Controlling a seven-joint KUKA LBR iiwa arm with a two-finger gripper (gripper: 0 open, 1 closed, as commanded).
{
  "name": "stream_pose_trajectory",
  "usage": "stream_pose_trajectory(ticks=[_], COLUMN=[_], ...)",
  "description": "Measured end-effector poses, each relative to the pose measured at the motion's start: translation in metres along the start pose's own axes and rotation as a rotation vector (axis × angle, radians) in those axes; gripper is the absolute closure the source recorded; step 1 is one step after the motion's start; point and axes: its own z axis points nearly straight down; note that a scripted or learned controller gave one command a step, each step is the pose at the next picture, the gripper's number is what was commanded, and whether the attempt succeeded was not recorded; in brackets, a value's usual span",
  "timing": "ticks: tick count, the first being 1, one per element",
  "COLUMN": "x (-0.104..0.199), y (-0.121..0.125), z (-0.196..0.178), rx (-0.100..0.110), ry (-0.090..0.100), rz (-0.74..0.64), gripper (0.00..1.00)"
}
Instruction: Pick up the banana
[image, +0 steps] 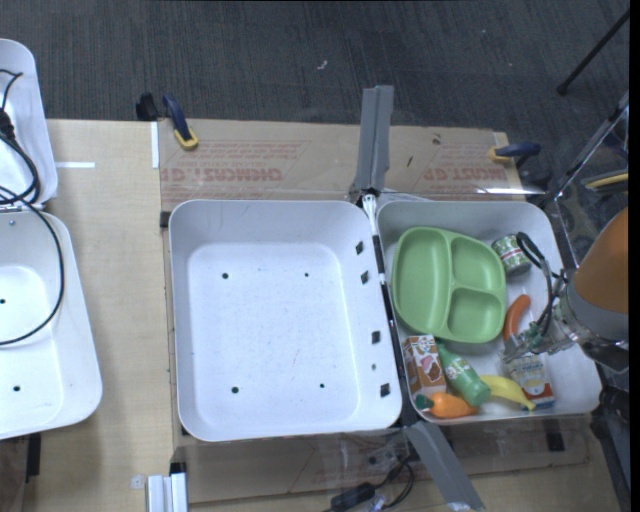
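The banana (506, 390) is small and yellow. It lies near the front wall of the right bin (455, 210), between a green bottle (463, 378) and a small printed box (536, 386). My gripper (527, 346) hangs low over the bin's right side, just above and behind the banana and close to the box. Nothing shows as held in it. The arm's orange band (612, 272) is at the right edge.
A green divided plate (449, 283) takes up the back of the right bin, with a tin can (513, 254) behind it and an orange-red carrot (515, 314) beside it. A small carton (425, 363) and an orange fruit (450, 405) lie front left. The left bin (270, 310) stands alongside.
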Motion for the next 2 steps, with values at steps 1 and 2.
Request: stream_pose_trajectory(ticks=[1,2], x=[0.0,0.027], y=[0.0,0.068], z=[0.0,0.009], rx=[0.001,0.004], ry=[0.0,-0.002], rz=[0.0,-0.099], gripper=[0.0,0.0])
